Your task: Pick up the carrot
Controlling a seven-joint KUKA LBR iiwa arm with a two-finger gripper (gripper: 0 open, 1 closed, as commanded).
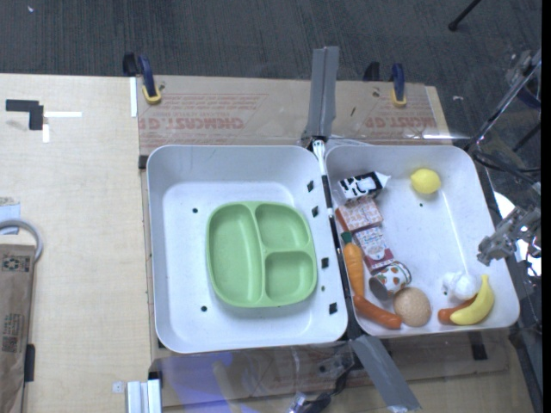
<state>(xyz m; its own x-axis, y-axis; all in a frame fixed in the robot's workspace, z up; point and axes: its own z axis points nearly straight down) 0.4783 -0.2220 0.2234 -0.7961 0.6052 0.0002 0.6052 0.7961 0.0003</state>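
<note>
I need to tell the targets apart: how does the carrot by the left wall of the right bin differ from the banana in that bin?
The carrot is orange and nearly straight; the banana is yellow and curved. The carrot lies along the left wall of the right bin, pointing up and down the view; the banana lies in the near right corner. The carrot looks slimmer than the banana. Both rest on the floor of this bin.
</note>
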